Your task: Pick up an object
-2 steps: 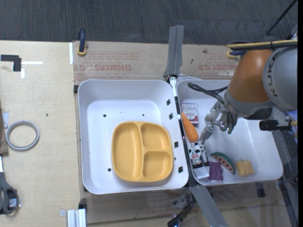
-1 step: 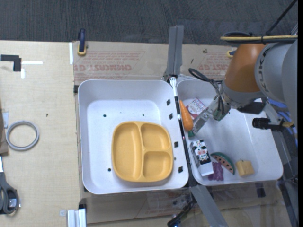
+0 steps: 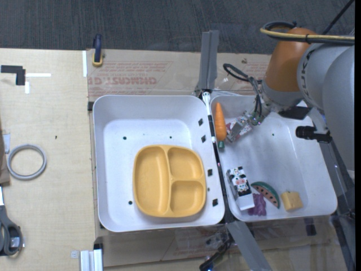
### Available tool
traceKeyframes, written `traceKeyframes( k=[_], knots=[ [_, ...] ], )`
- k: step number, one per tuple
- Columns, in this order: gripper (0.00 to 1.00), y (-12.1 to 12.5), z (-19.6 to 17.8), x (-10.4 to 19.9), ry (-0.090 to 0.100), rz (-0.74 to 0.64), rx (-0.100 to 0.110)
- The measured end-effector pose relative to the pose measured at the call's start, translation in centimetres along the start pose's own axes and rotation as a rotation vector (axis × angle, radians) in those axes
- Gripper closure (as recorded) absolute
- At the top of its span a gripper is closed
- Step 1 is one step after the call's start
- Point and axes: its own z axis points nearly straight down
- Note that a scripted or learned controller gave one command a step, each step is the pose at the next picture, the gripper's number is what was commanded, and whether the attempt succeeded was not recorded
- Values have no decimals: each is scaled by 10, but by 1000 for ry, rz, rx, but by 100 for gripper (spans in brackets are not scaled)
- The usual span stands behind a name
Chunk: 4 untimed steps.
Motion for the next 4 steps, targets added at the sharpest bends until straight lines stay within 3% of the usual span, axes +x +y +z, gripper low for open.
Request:
traceKeyframes(
  k=[1, 2, 3, 4],
  knots=[
    [100, 1, -11, -1, -5, -3, -1],
    [100, 22, -131, 58, 1, 266, 2],
    [100, -14, -98, 162, 4, 163, 3],
    [100, -14, -110, 187, 3, -7, 1]
  ],
)
